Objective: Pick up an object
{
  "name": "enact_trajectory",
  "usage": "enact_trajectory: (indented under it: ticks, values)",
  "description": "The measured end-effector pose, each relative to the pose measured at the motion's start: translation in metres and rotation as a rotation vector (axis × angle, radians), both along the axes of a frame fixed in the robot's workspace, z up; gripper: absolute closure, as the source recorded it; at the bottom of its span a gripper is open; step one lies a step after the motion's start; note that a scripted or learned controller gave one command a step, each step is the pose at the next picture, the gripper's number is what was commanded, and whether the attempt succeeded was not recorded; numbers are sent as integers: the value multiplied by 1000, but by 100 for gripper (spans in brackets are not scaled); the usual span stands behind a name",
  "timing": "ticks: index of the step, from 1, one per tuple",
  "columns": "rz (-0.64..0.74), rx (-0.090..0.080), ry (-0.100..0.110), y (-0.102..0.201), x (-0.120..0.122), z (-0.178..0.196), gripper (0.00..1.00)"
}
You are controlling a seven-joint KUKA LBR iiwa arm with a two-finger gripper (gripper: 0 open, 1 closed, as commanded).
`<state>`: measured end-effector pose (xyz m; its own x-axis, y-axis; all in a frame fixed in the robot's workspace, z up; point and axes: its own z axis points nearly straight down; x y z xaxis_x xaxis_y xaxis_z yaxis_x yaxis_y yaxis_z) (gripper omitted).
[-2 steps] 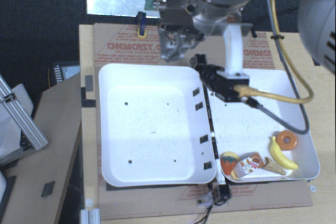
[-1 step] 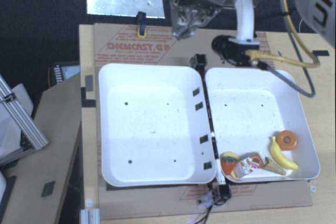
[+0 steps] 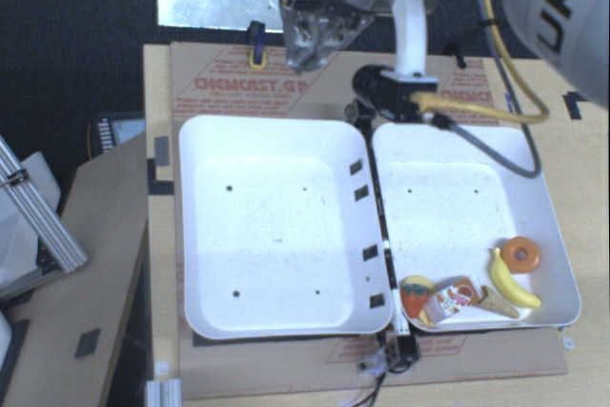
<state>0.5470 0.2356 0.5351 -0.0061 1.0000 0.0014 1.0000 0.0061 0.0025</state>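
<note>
Two white bins, the left and the right, sit touching on a cardboard sheet printed in red, with an aluminium rail at far left.

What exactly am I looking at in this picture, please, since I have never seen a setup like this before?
This is a robot arm at a work bench, seen by one fixed camera looking down at a slant. The big grey shape at the top is the arm; its gripper, the metal hand, hangs above the far edge of the bench, and I see nothing in it. Two shallow white bins sit side by side. The right bin has small toy items gathered in its near corner: a yellow banana, an orange ring-shaped piece, a tomato-like piece and a small packet. The left bin sits next to it. The job is to pick one object up.
</note>
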Motion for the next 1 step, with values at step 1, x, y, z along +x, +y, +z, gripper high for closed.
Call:
enact_trajectory:
  ticks: [1]
  values:
    - [-5, -1, -1, -2, 25, 0, 100]
